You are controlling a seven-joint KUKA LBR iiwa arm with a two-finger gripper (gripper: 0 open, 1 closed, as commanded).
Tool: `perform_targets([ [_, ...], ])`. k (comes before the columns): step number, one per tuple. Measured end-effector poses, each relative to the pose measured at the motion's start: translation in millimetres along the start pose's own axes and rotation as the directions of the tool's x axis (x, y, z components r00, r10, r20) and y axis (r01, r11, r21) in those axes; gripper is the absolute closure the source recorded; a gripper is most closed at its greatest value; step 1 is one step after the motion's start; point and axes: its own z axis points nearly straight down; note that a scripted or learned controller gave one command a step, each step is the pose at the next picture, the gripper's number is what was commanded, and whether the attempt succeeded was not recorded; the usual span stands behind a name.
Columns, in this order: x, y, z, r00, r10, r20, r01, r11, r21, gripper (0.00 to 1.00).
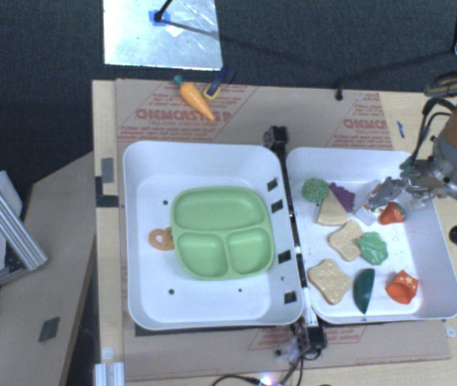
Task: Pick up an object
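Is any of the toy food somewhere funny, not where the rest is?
Yes. A toy carrot lies outside both bins, on the board behind the left bin. A small pretzel sits beside the green plate, not on it. The other food is in the right bin.

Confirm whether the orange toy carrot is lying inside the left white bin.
No. The orange toy carrot lies on the brown board beyond the left white bin.

Bench [236,107] with two bins [144,215], carrot [195,100]

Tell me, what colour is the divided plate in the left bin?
Light green. The divided plate shows well in the camera view, sitting in the left bin.
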Motion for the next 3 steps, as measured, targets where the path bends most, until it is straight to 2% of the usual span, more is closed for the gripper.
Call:
perform_targets([
  [1, 0, 3, -7, 1.000, -0.003, 0.003, 0.003, 1.000, -0.012, 0.00],
  [2, 8, -1, 39, 1.000, -0.002, 0.002, 0.002, 1.000, -0.010, 0.00],
  [3, -1, -3, 91, 1.000, -0.001, 0.002, 0.001, 1.000, -0.009, 0.00],
])
